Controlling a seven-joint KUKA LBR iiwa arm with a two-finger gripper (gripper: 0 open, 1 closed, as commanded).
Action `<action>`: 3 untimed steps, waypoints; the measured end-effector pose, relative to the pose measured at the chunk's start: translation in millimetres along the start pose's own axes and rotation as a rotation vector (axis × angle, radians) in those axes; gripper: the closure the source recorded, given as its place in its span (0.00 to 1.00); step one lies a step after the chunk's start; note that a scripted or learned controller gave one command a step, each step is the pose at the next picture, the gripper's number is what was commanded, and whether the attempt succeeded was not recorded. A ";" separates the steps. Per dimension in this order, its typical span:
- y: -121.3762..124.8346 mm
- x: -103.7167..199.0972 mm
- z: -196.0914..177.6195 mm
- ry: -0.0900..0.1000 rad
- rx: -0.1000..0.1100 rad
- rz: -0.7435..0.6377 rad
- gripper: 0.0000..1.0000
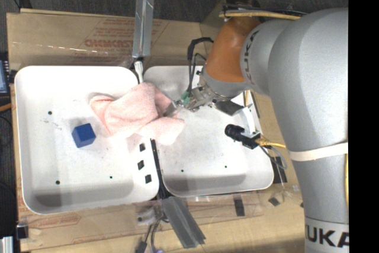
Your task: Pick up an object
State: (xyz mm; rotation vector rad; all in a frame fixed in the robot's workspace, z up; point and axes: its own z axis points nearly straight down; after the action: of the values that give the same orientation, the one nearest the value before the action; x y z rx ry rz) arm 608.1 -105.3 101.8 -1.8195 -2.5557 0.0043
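1. Pink cloth (137, 109) crumpled and draped over the divider between the two bins, most of it in the left bin (35, 186), one corner spilling into the right bin (207, 183).
2. Blue block (84, 134) alone on the left bin's floor, near the cloth's left edge but apart from it.
3. Pincer (180, 103) low in the right bin, tips right at the cloth's right edge, apparently touching or nipping the fabric there.
4. Cannot tell whether clenched or released: fingertips small, dark and partly lost against the cloth.
5. Orange band (228, 56) just above the wrist, grey arm (296, 80) bulking across the right side, reaching in over the right bin.
6. Black fitting (240, 133) with a yellow cable hanging below the wrist, over the right bin's floor.
7. Both bins side by side on the counter (59, 26), brown cardboard sheet with red print beneath them.
8. Grey metal bracket (142, 26) upright behind the divider; another grey piece (183, 225) at the front edge.
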 end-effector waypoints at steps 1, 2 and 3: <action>17.1 1.9 9.4 -0.002 -0.004 -0.024 0.00; 17.8 2.0 -1.1 -0.003 -0.005 -0.027 1.00; 77.8 77.4 -91.2 -0.001 -0.004 0.111 1.00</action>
State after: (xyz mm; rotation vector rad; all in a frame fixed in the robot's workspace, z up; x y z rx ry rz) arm 656.8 -6.8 192.8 -1.9600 -2.4538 0.0011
